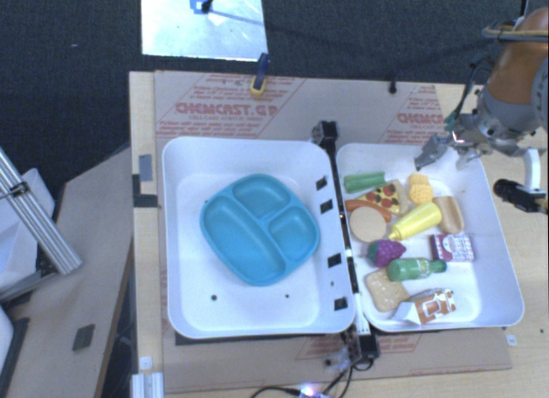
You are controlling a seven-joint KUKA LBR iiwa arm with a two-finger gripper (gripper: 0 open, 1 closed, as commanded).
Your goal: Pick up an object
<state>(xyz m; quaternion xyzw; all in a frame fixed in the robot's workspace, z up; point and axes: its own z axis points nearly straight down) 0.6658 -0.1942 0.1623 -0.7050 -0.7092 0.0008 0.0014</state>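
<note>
Corn cob (pixel 419 188), nearest the gripper (pixel 446 152): judged light, rigid, knobbly plastic; you should grip across its middle. Jaws stand apart, holding nothing.

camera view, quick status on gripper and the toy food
Gripper above right bin's far edge, holding nothing. Toy food untouched: corn, mustard bottle, grapes. Nothing blocking.

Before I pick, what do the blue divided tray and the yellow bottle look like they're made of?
Blue tray: likely molded plastic, matte to satin, with uniform colour and soft rounded compartment ridges. Yellow bottle: probably smooth toy plastic, slightly glossy, solid colour with no visible label. Neither can be confirmed from the look alone.
</note>
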